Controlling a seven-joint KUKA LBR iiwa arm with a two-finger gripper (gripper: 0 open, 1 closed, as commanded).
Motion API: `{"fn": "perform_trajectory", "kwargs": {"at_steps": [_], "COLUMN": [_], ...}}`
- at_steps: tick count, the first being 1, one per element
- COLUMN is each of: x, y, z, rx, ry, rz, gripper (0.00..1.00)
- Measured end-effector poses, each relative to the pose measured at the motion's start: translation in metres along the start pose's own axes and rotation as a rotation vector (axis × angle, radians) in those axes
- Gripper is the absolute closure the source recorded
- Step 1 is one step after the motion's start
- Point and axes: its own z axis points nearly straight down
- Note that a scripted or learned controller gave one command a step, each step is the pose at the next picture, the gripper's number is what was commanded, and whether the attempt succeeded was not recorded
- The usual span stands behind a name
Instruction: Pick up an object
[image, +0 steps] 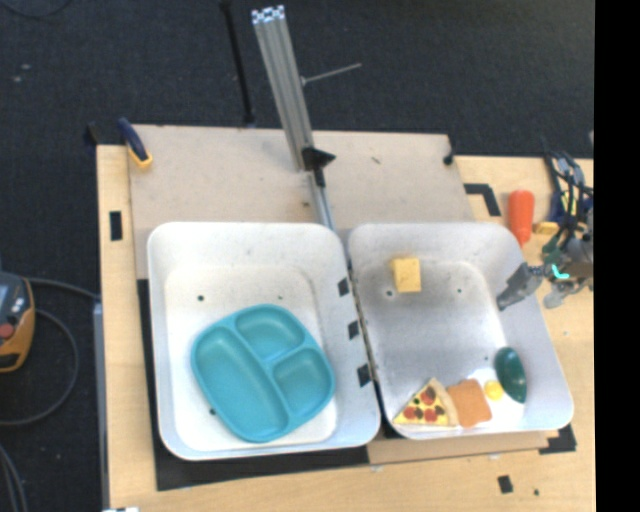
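The fingers cannot be read as open or shut from the camera view, since the gripper (525, 283) is showing as a small grey shape hanging over the right edge of the right bin (440, 238), with nothing visibly held. The arm (565, 262) is reaching in from the right, with its orange band (521, 215) lying past the bin's far right corner.

Inside the right bin, a yellow block (406, 273) is sitting near the far edge, well apart from the rest. A pizza slice (424, 406), an orange piece (468, 402), a small yellow piece (493, 388) and a dark green object (511, 372) are clustering along the near edge toward the near right corner.

In the left bin (200, 245), a teal divided plate (262, 372) is lying toward the near edge.
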Motion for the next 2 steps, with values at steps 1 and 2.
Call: {"fn": "perform_trajectory", "kwargs": {"at_steps": [1,2], "x": [0.000,0.009], "y": [0.000,-0.003], "z": [-0.001,0.055], "rx": [-0.001,0.003], "ry": [0.000,0.001], "rz": [0.000,0.000], "gripper": [0.00,0.00]}}
